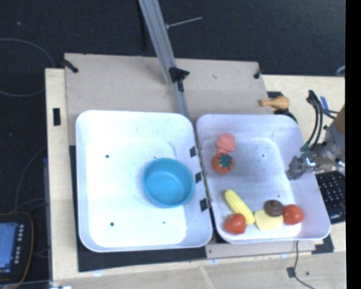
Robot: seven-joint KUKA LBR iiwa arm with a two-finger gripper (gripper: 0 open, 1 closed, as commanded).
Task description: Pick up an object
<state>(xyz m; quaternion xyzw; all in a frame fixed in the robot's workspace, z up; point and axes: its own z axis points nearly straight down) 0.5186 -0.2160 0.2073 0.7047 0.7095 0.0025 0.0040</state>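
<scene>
1. Nearest to us, along the front wall of the right bin (262, 120), we log a row of toy foods: a red tomato (234, 223), a yellow corn cob (238, 205) lying at a slant and touching it, a pale yellow piece (268, 221) with a brown item (274, 208) on top, and a second red piece (293, 214) just beside those.
2. Further back in that bin, near its left wall, we note a pink item (225, 142) just behind a red strawberry-like piece (222, 163).
3. In the left bin (108, 131) we see a blue bowl (167, 182), upright, right of centre.
4. The gripper (301, 163) sits over the right bin's right rim, apart from every toy. We cannot tell how its claw is set.
5. An orange-tan item (274, 103) lies on the bench behind the right bin.
</scene>
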